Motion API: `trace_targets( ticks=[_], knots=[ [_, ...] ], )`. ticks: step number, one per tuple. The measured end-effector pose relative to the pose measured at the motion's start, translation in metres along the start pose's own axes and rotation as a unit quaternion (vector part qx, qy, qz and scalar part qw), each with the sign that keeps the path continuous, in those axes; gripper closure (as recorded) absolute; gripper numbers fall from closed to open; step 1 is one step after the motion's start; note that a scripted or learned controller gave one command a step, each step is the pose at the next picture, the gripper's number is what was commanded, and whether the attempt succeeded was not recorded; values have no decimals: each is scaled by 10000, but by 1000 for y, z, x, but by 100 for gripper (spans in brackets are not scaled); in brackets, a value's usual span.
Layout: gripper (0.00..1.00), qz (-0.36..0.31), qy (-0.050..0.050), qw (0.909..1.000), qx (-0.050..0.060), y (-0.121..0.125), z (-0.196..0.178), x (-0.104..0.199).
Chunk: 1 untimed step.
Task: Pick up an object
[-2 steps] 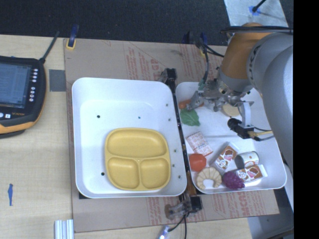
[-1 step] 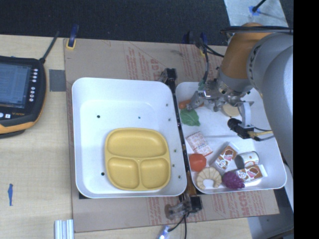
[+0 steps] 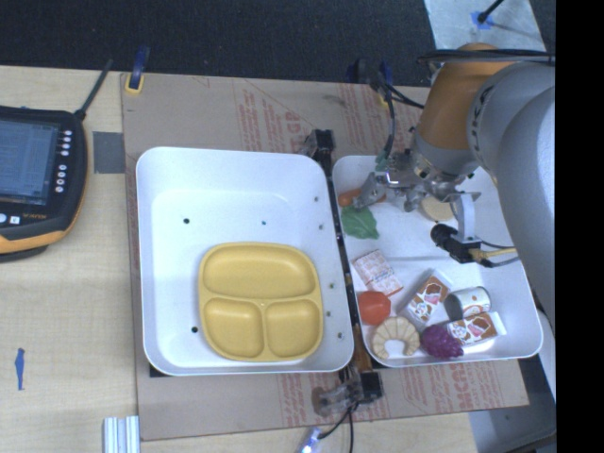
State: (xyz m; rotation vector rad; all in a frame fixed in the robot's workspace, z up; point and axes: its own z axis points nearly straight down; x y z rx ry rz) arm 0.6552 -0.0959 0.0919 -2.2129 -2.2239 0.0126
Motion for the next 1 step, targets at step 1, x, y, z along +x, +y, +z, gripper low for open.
trace_targets(
  ticks=[1],
  knots=[
    [0,11,13,10000,-15,1,0,-3]
  ],
)
